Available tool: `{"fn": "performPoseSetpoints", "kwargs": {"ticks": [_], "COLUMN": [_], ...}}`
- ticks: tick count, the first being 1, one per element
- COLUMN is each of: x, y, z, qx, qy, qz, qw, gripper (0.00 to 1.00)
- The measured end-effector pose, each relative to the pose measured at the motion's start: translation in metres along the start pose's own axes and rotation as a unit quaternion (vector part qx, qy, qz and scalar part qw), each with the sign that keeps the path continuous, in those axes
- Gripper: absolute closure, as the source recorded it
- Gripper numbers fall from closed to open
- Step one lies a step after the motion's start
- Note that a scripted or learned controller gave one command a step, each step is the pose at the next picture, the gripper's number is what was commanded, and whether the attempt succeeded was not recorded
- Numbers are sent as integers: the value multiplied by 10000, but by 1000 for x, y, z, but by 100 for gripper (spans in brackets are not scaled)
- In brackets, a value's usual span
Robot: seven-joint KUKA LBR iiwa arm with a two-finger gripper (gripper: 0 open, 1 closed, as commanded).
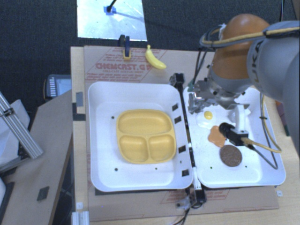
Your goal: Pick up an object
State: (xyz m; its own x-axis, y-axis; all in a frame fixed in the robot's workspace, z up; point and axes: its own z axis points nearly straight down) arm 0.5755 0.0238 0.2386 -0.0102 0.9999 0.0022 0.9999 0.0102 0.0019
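White bins: 2, left [101, 139] and right [267, 172]
Yellow divided plate [144, 136]: 1
Banana [154, 59]: 1, at 12 o'clock beyond the bins
Fried egg [206, 118]: 1
Orange piece [216, 136]: 1
Brown round patty [231, 155]: 1

Dark speckled carpet [37, 27] covers the far floor, with a shiny silver sheet [111, 14] lying on it. The bench [56, 139] is light wood, and an aluminium rail [18, 128] leans at the left edge.
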Motion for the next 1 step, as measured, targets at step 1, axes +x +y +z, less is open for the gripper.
{"fn": "performPoseSetpoints", "kwargs": {"ticks": [1], "x": [61], "y": [5], "z": [-4], "qx": [-2], "qy": [4], "qz": [-5], "qw": [10000], "gripper": [100]}}
